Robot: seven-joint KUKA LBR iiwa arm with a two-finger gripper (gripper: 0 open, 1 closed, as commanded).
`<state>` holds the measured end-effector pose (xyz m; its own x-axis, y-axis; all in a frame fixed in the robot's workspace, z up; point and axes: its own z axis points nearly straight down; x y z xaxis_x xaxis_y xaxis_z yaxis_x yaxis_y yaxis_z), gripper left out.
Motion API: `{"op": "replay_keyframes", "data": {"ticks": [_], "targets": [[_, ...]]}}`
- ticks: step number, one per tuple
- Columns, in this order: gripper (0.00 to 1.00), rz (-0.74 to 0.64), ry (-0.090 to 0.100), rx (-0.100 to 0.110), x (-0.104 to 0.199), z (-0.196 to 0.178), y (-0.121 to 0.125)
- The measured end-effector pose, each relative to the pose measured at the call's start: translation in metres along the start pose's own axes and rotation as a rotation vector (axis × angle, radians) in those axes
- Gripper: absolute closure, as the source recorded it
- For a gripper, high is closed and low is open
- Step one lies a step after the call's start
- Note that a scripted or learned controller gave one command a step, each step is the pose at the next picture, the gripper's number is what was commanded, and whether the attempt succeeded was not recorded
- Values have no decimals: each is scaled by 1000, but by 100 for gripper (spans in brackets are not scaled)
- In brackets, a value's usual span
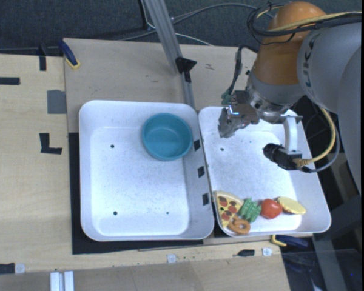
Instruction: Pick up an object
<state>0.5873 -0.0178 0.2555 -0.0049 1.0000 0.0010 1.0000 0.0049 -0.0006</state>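
the pick is not yet done, as i judge it: nothing is lifted, and every object lies on a bin floor. taking the right bin (309,193) as landmark, its near edge carries a small row of toy food: a pizza slice (228,206) at the near left corner, an orange ring (239,225) just in front of it, then a green piece (250,209), a red tomato (270,208) and a yellow piece (290,205), close together and some of them touching. any of these could be the object to take. they are well apart from the pincer (229,126), which hangs over the far left corner of the same bin, where the floor is bare. its tips are too dark and small; i cannot tell how they stand, and i see no object in them. left of the right bin, the left bin (103,180) holds a blue bowl (166,136) in its far part. the arm (291,47) comes from the far right side and bends down to the wrist. what is left: to move toward the near row, go down, grasp and lift.
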Motion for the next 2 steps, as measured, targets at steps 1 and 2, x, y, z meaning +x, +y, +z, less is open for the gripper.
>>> {"op": "replay_keyframes", "data": {"ticks": [1,2], "targets": [[100,0,0,0,52,-2,22],[100,1,-1,1,109,10,35]]}}
